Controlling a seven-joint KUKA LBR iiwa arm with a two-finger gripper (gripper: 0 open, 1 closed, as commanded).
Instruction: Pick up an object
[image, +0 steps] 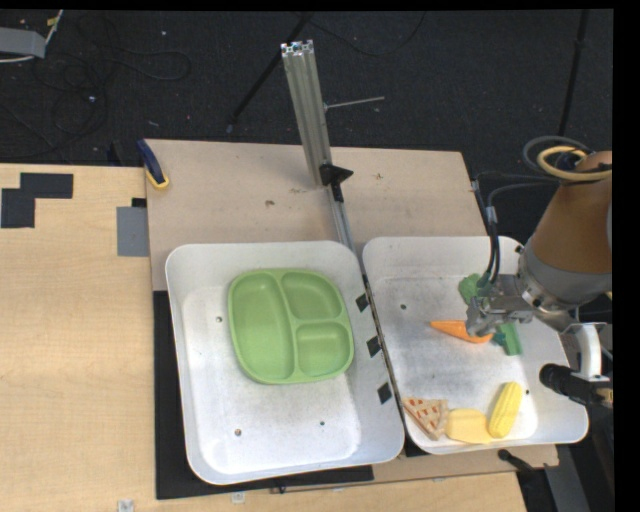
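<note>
Two shallow white bins lie side by side on the bench. The left bin holds a green divided plate. In the right bin, the gripper is low over an orange carrot with green leafy pieces beside it; whether anything is pinched between its fingers cannot be told. At the bin's near edge lie a corn cob, a pale yellow piece and a waffle-patterned slice.
</note>
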